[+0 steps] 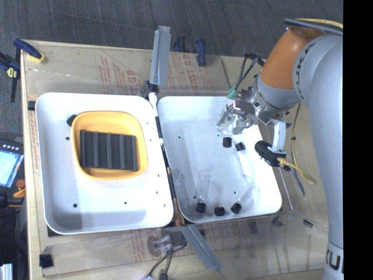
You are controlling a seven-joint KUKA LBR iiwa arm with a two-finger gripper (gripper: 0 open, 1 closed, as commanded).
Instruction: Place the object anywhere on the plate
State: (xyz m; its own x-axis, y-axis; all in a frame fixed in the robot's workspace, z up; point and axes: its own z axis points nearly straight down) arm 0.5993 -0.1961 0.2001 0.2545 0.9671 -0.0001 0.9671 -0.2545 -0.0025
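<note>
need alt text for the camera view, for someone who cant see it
A grey robot arm with an orange band reaches from the right, its tool over the upper part of the right white bin, where several clear, dark-capped objects lie near the front wall. The left white bin holds a yellow plate with a dark ridged object on it.

- The left bin (52, 156) holds a yellow plate (111, 121) with a dark ribbed slab (109, 150) lying on it.
- The right bin (192, 121) carries clear, black-capped objects (217, 210) — several lie along its near wall.
- The hand (232, 134) hangs over the right bin's far right part, below the orange-banded arm (285, 57).
- Both bins rest on the desk (87, 69).
</note>
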